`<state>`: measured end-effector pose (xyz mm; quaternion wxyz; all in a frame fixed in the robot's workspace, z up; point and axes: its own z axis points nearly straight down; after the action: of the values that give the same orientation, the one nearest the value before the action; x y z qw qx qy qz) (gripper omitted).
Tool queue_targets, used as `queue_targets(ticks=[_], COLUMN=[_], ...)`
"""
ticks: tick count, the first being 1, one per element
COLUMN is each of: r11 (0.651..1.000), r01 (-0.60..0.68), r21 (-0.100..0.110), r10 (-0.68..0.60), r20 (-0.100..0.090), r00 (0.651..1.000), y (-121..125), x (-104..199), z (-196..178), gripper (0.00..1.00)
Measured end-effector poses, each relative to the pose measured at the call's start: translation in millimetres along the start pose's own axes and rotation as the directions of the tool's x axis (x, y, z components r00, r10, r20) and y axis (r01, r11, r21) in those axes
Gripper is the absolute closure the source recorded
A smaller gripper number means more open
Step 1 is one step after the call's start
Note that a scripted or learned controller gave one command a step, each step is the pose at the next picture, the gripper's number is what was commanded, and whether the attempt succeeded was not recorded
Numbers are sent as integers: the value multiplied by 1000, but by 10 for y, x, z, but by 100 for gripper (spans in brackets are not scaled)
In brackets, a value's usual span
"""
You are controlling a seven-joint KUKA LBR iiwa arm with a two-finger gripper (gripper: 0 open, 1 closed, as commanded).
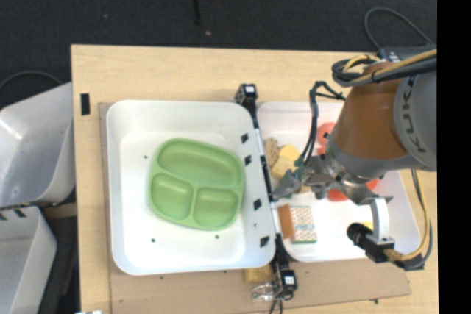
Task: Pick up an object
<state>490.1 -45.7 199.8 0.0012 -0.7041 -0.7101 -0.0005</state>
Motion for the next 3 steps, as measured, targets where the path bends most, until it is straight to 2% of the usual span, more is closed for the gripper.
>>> queue_targets(ticks=[1, 2, 3], r11=[1000, 1000, 1000], r01=[-14, -15, -11], r21=[-6, 2, -4], r10=[14, 15, 11], r20=[3, 5, 6], r00=[1000, 1000, 1000], y=[14, -24, 368], x=[-59, -809, -938], z=[-119, 443, 1005], gripper=[100, 100, 100])
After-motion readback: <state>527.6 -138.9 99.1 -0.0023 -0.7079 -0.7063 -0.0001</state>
